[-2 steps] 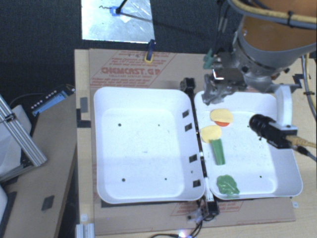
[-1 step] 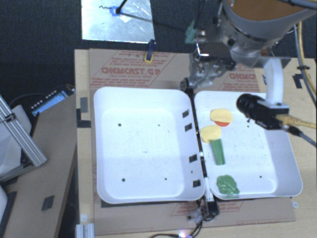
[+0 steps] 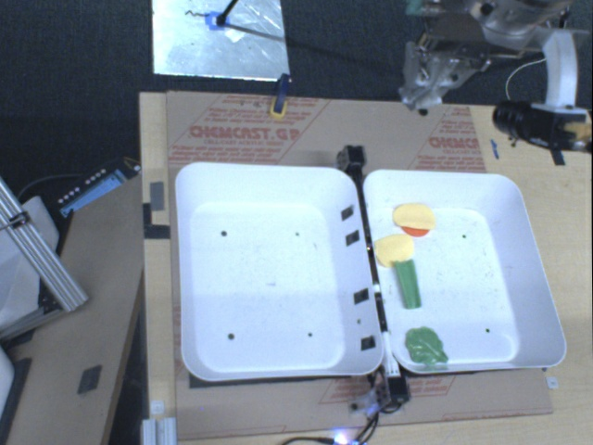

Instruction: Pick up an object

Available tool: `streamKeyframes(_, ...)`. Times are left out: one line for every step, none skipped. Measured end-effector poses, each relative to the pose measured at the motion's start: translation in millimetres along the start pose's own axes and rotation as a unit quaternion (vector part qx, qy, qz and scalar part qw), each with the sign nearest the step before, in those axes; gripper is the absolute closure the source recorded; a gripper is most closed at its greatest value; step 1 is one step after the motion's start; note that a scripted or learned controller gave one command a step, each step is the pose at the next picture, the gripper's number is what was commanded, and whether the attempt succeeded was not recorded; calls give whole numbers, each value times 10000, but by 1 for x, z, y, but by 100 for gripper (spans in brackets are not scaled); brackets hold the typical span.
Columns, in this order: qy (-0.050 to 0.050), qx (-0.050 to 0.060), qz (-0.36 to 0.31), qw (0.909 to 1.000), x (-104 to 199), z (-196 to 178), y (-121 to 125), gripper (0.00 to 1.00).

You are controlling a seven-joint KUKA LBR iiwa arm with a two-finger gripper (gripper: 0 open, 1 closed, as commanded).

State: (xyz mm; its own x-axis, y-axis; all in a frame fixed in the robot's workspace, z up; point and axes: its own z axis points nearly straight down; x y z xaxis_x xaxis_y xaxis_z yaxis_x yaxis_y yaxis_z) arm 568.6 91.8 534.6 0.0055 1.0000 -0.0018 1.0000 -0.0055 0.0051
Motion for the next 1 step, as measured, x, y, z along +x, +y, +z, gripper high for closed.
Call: streamKeyframes(-11,6,18,10000,-114,0,41,100)
